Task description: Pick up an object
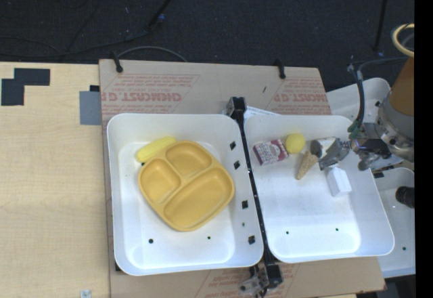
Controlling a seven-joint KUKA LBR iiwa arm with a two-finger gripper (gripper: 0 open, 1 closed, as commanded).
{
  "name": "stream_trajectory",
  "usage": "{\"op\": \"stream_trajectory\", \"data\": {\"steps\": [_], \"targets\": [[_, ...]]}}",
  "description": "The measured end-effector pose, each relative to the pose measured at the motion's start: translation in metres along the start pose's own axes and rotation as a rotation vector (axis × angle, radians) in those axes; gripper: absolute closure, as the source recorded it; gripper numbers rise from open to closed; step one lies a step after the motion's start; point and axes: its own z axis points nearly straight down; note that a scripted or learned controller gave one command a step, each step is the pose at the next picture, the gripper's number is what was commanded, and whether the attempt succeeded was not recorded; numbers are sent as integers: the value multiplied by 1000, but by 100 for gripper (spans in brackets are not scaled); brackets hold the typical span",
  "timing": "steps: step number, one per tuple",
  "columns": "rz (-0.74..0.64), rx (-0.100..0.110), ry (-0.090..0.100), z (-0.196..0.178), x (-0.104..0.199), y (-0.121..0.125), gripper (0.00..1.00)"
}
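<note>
I see the gripper (329, 154) low over the right bin's (318, 236) far right side, near a white block (338, 181); whether the jaws are open or shut I cannot tell. A cone (305, 165), yellow ball (294, 142) and small packet (270, 152) lie just left. A yellow tray (186, 185) sits in the left bin (128, 236).

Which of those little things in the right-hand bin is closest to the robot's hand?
The small white block, lying just below the gripper. The yellow ball, cone and red-and-white packet lie farther left.
</note>
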Motion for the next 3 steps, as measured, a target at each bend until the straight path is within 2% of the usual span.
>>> {"op": "stream_trajectory", "data": {"steps": [1,2,3], "targets": [[-2,-10,-2,-6,0,2,0],[-2,-5,0,55,5,-5,0],[-1,-6,0,103,9,2,0]]}}
